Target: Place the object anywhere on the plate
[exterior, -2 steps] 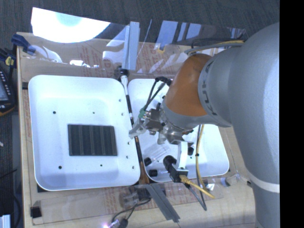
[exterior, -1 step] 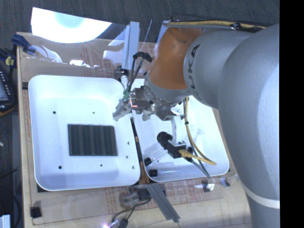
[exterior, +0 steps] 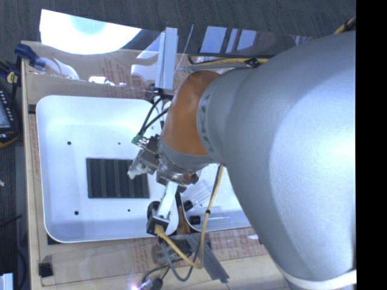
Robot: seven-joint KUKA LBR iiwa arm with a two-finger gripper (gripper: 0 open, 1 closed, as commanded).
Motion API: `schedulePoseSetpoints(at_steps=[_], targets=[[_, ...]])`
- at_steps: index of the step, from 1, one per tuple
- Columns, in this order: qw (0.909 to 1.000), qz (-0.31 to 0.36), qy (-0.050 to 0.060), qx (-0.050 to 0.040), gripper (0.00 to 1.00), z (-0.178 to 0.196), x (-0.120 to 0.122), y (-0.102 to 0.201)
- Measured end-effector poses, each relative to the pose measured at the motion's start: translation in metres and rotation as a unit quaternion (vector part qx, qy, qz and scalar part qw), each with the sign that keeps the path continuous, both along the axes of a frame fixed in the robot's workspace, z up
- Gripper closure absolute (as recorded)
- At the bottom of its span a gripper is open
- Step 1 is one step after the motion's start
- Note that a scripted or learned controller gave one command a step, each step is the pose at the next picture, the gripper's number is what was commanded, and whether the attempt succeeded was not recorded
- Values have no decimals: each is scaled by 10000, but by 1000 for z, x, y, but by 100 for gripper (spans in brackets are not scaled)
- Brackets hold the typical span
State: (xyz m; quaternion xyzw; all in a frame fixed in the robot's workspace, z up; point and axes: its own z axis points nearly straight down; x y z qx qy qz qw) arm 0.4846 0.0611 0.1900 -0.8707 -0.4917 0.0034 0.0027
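Grey arm (exterior: 284,150) reaches in from the right and takes up most of the view; the orange band (exterior: 184,119) sits above the wrist, near the seam between the two bins. Gripper (exterior: 138,167) hangs over the right-hand part of the left bin (exterior: 60,162), just above the right end of a dark ribbed panel (exterior: 115,178) that lies flat on the bin floor. Whether the gripper is released, clenched or grasping anything: cannot tell, as its tip is small and blurred against the wrist hardware. A few small dark holes (exterior: 69,142) dot the white floor around the panel. The arm covers the right bin (exterior: 233,217), bar a pale strip along its near side. Where the object lies, or the plate, cannot be told; neither can be made out on the uncovered parts of the bins. The wooden bench edge (exterior: 97,258) runs along the near side of the left bin.
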Motion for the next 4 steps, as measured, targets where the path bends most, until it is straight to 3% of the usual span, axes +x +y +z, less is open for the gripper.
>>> schedulePoseSetpoints(at_steps=[1,2,3,4], targets=[[9961,-886,-6,-14,100,-38,15,78],[9961,-887,-4,-12,0,-38,15,78],[9973,-736,-5,-10,0,-66,88,57],[9712,-2384,-7,-17,0,-79,117,54]])
